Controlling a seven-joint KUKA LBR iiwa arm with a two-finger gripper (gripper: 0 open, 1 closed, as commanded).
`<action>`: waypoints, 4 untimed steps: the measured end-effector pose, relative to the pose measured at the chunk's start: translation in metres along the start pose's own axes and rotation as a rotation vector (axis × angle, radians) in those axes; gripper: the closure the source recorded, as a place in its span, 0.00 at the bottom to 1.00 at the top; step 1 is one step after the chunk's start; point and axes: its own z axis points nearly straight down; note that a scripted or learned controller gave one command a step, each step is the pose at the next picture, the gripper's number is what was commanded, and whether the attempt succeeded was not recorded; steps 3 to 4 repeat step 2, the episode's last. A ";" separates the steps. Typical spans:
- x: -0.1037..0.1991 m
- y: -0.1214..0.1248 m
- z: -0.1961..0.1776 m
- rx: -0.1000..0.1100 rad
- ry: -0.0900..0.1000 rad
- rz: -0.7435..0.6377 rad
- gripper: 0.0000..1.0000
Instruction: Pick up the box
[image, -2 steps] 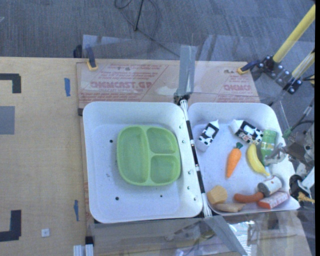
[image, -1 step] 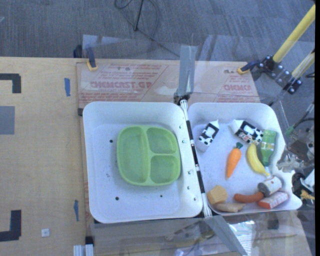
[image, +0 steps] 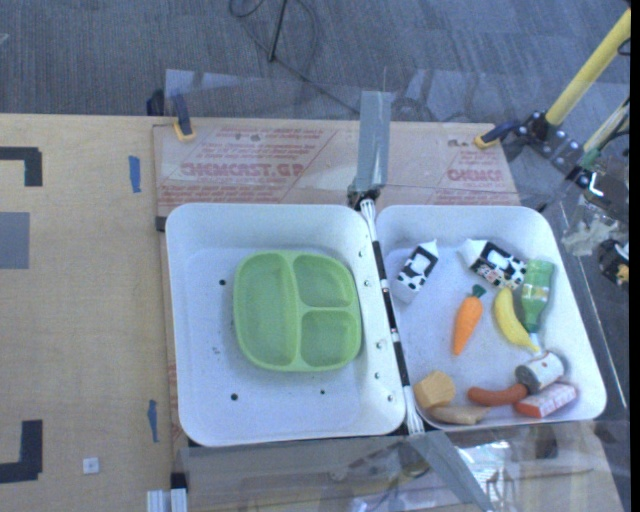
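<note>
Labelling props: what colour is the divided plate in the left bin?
Light green plate, camera view.

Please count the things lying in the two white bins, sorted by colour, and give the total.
Green: 2, the divided plate and the carton
Black and white: 2, the cow-pattern cartons
Orange: 2, the carrot and the block
Yellow: 1, the banana
Red: 2, the sausage and the box
Tan: 1, the bread piece
Grey-white: 1, the can
Total: 11

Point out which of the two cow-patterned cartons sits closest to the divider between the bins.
The black-and-white carton at the right bin's upper left, right beside the divider. The other cow-patterned carton lies farther right, near the green carton.
</note>
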 end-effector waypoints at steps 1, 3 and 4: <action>0.040 0.053 -0.039 0.000 0.000 0.205 1.00; 0.040 0.065 -0.089 -0.001 0.000 0.196 1.00; 0.040 0.065 -0.089 -0.001 0.000 0.196 1.00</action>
